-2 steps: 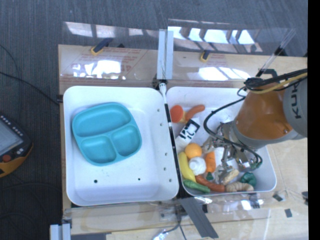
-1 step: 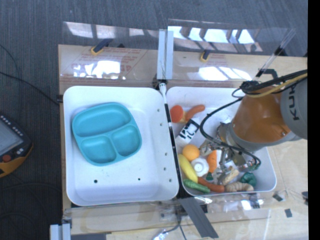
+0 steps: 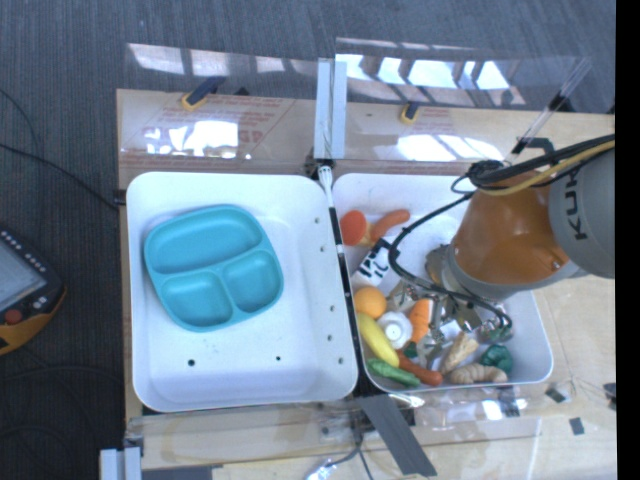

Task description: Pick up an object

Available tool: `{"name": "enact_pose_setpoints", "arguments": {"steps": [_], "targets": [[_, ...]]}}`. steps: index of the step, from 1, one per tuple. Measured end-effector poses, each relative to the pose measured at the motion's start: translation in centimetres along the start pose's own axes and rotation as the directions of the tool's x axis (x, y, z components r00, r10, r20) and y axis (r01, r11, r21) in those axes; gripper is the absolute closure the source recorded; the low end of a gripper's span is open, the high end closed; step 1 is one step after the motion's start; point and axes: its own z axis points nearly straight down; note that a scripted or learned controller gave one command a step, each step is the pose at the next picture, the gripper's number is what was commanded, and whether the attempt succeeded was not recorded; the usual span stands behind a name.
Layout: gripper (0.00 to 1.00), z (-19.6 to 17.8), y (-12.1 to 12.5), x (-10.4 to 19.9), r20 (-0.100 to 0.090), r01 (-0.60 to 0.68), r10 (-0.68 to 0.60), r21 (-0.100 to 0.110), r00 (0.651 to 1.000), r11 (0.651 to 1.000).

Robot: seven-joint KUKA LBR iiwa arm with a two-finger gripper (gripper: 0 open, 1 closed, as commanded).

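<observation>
Camera view
Arm: grey body with orange band (image 3: 510, 233), entering from 3 o'clock, wrist over the right bin (image 3: 535, 363).
Pincer (image 3: 447, 330): lowered into the object pile at the bin's 6 o'clock area; open or closed state cannot be determined, no object visibly gripped.
Objects: orange ball (image 3: 369, 301), yellow banana (image 3: 378, 340), green pepper (image 3: 392, 373) at the bin's 7 o'clock; carrot (image 3: 388, 222) at 11 o'clock.
Left bin (image 3: 300, 208): contains a blue divided plate (image 3: 212, 265).
Surface (image 3: 585, 298): carries both bins.
</observation>
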Motion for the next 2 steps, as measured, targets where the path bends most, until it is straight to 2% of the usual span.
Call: {"name": "enact_pose_setpoints", "arguments": {"steps": [1,2], "targets": [[0.00,0.1,0.2,-0.6,-0.005,-0.053,0.053,-0.007,0.999,0.999],[1.00,-0.9,0.1,-0.8,-0.002,-0.054,0.054,-0.002,0.999,0.999]]}}
